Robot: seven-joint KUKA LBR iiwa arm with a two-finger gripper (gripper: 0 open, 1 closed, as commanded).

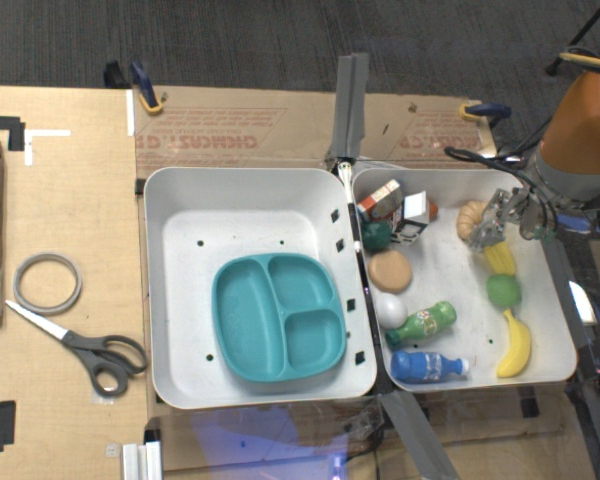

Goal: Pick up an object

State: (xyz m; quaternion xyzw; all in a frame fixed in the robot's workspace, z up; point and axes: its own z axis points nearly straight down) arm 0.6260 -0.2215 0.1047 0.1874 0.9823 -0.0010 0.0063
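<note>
Bins sit side by side on the bench, seen from above at a slant. The left bin (170, 268) holds a teal tray (280, 316) with three compartments, lying flat near its middle. The right bin (550, 298) is crowded. Along its left wall, from far to near: a red and white box (382, 198) beside a small white carton (414, 210), a dark green item (377, 235), a tan round piece (389, 271), a white egg (391, 311), a green bottle (424, 322) lying tilted, and a blue bottle (426, 366) lying on its side by the near wall. Toward the right wall lie a pale bread-like piece (469, 218), a small yellow piece (499, 258), a green ball (503, 290) and a banana (516, 346).

The arm (578, 128) reaches in from the right, and its gripper (502, 218) hangs over the far right part of that bin, just beside the bread-like piece and above the yellow piece. How far its fingers are spread cannot be told, nor whether anything sits between them.

On the bench left of the bins lie scissors (85, 346) and a tape roll (47, 282), apart from each other. Cardboard (240, 133) lies behind the bins.
</note>
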